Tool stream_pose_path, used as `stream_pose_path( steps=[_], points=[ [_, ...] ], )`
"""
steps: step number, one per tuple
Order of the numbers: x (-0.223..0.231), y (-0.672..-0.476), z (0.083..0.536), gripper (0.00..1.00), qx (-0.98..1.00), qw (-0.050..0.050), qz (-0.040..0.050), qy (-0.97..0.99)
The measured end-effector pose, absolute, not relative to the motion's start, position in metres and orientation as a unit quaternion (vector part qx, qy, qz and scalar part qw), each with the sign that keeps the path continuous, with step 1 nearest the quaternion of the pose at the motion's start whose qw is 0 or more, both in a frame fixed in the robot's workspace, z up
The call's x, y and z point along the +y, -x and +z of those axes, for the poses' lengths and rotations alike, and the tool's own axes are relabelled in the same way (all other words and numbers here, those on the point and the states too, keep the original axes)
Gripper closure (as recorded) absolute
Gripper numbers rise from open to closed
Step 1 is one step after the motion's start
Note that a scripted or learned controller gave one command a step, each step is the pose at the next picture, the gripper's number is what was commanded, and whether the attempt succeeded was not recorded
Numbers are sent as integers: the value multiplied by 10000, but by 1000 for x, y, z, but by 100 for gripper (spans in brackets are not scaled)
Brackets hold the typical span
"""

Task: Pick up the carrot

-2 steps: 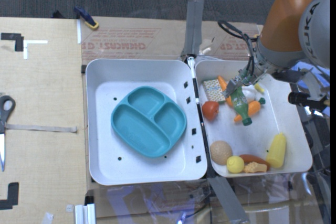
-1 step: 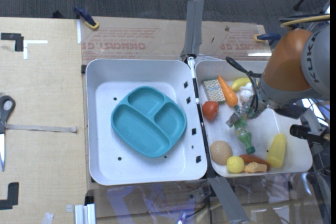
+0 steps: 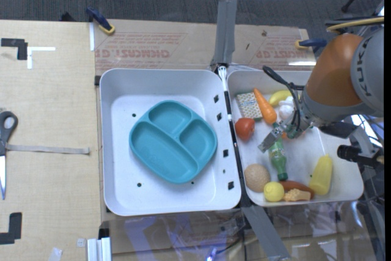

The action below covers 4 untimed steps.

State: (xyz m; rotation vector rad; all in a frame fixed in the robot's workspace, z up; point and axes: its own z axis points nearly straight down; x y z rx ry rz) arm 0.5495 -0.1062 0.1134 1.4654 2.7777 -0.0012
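Observation:
The carrot (image 3: 264, 106) is orange and tapered, and lies slantwise in the upper left part of the right bin (image 3: 348, 192). It rests between a checkered pad (image 3: 247, 104) and a yellow banana (image 3: 280, 96). My gripper (image 3: 274, 135) hangs low in that bin, just below and to the right of the carrot's thick end and over the top of a green bottle (image 3: 278, 162). The carrot lies free in the bin, apart from the gripper.
A red tomato (image 3: 244, 127) sits left of the gripper. A brown potato (image 3: 256, 176), a lemon (image 3: 274, 191), a red sausage (image 3: 296, 185) and a yellow bottle (image 3: 322, 173) crowd the bin's front. The left bin (image 3: 116, 192) holds a blue divided plate (image 3: 174, 141).

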Motion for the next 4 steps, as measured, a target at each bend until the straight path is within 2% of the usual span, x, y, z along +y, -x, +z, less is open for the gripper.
stream_pose_path(
  steps=[1,2,3,4],
  points=[
    [-127,-574,92,0,8184,11,-1,-5746],
    [-120,-621,92,0,7393,7,-7,-6734],
    [-119,-620,101,100,7408,-24,-34,-6717],
    [-51,-659,192,100,7736,12,-4,-6337]
  ],
)
